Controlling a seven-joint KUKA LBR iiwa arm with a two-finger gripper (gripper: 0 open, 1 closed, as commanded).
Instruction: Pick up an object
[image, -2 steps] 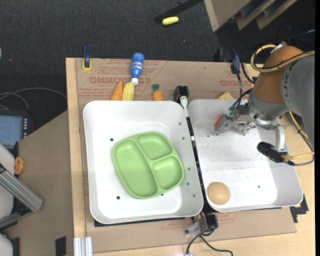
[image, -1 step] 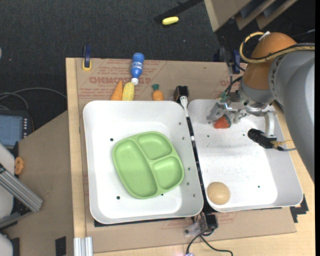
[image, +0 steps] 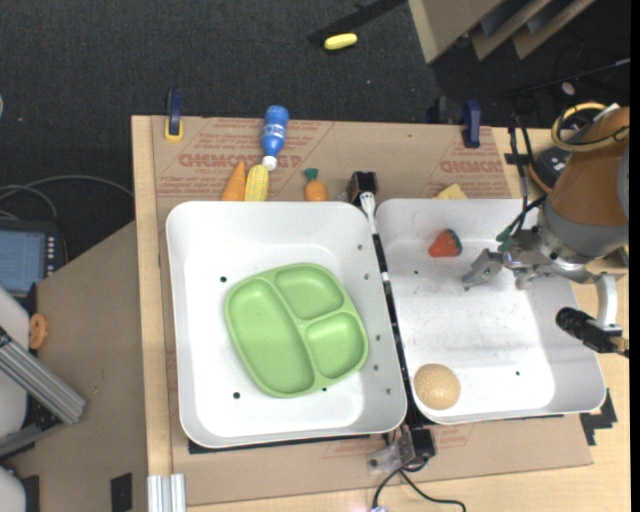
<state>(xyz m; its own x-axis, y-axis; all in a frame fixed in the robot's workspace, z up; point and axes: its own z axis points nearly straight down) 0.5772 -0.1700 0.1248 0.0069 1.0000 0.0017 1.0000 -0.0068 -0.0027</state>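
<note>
We are still in the approach step: nothing is sitting between the fingers of the gripper (image: 487, 268), which is hovering over the upper part of the right bin (image: 560, 395). Its jaws are standing apart, angled down and to the view's left.

Going from near to far: nearest the camera, well below the jaws, we are seeing a tan ball (image: 436, 385), round and matt, resting against the bin's lower left corner. Just up and left of the jaws, near but not touching them, a toy strawberry (image: 445, 243) is lying, red with a green cap, small and rounded, probably smooth plastic. We are judging it the likeliest target; the next move calls for shifting slightly toward it, descending, and closing around its rounded sides, which may slip.

Far to the left of the jaws, a green divided plate (image: 295, 328) is lying in the left bin (image: 200, 240), glossy, with three shallow compartments. Beyond the bins, toy corn (image: 257, 182) and a small bottle (image: 274, 134) are resting on the board.
</note>
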